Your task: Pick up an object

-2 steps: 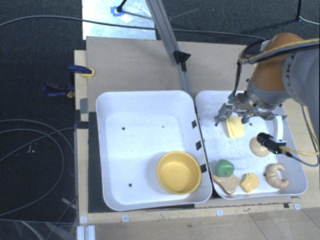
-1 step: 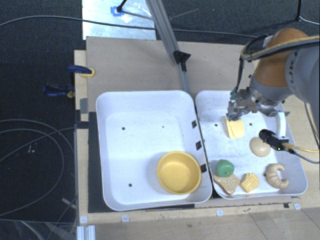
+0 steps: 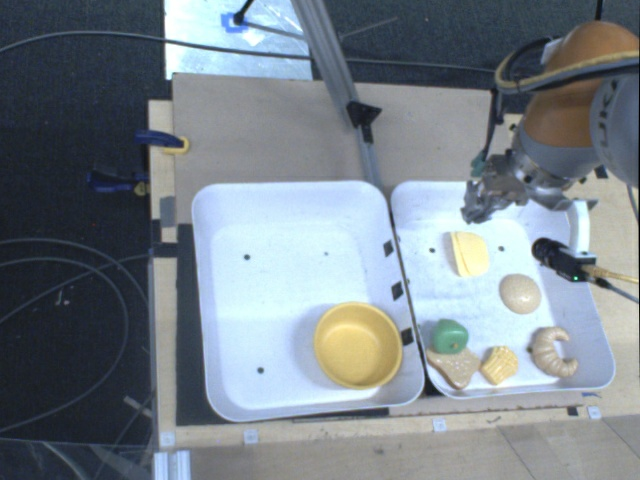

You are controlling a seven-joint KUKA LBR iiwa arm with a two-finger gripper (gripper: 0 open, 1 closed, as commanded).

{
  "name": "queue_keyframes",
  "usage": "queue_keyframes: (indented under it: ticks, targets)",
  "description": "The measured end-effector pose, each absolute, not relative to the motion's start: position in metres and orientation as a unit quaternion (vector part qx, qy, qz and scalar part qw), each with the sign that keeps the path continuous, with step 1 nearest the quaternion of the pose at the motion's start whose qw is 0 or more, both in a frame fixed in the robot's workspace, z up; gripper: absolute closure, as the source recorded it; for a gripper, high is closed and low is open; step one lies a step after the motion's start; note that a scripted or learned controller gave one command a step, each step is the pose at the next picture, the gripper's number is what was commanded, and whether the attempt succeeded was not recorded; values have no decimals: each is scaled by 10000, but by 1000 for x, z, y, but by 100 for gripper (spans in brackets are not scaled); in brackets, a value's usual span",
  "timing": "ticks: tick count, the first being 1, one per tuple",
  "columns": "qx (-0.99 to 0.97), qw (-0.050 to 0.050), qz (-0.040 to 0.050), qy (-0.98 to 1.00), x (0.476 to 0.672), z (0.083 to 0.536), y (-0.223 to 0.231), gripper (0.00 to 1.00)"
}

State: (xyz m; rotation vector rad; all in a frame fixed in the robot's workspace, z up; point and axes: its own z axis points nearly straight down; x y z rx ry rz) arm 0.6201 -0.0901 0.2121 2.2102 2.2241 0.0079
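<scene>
I count 2 white bins on the bench (image 3: 260, 118): left bin (image 3: 290, 218) and right bin (image 3: 425, 203), side by side, inner walls touching.

Left bin holds 1 item: yellow bowl (image 3: 358, 344), upright, near the front right corner, close to the dividing wall.

Right bin holds 6 items. 1 pale yellow block (image 3: 468, 254), roughly mid-bin. 1 beige round piece (image 3: 520, 294), to the right of the block and a bit nearer the front. 1 croissant-shaped piece (image 3: 553, 351) by the front right corner. 1 small yellow ridged piece (image 3: 499, 365) at the front wall, left of the croissant. 1 green piece (image 3: 450, 336), sitting partly on 1 tan flat piece (image 3: 455, 368), both front left of that bin, just beside the ridged one.

Gripper (image 3: 483, 205) is over the back of the right bin, just behind the yellow block, apart from it as far as I can see. Jaws: dark, seen from above, can't tell how far open; I see nothing between them. Orange band and grey wrist sit upper right.

Around: 1 grey metal pole (image 3: 325, 38) slants over the bench from the top, ending at a black fitting behind the bins. 2 clamps on the bench's left edge, 1 w/ yellow handle (image 3: 165, 142), 1 blue (image 3: 115, 180). Black cables (image 3: 60, 298) loop on the dark floor at left. Nothing sits between the gripper and the block.
</scene>
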Motion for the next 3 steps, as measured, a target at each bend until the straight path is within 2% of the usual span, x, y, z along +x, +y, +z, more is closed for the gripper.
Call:
queue_keyframes:
  ticks: [1,3]
  targets:
    - [7046,31,24,7096,622,267,-90,100]
    - [7035,-4,10,7107,608,265,0,100]
